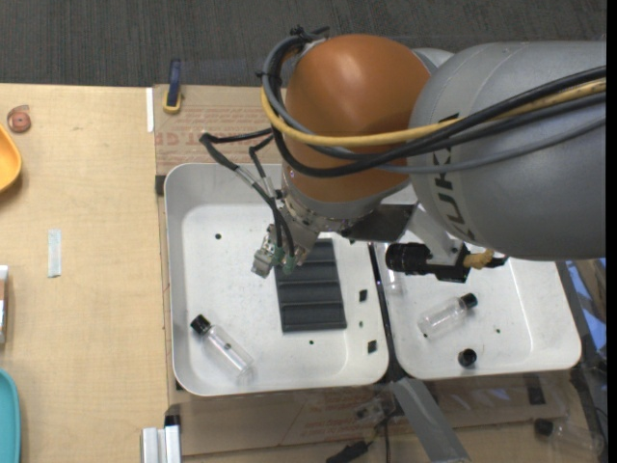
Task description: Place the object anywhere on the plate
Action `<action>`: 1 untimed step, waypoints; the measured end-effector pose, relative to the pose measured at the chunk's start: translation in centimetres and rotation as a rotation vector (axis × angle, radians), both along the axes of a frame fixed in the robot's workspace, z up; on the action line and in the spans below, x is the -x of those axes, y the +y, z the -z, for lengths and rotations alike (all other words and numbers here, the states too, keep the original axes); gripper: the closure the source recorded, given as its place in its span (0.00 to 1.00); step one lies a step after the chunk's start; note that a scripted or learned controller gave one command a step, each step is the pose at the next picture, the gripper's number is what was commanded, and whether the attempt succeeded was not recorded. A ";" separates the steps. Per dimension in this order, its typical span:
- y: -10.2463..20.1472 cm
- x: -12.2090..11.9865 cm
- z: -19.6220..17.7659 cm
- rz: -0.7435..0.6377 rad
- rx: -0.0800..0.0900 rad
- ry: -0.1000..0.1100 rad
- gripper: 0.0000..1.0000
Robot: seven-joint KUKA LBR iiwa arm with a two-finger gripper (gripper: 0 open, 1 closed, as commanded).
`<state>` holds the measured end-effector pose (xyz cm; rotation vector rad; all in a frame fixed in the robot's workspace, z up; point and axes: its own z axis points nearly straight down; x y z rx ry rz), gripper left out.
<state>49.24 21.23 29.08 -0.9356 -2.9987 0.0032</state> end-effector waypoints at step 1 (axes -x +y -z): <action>1.6 -1.0 -1.0 -0.546 -0.002 -0.003 1.00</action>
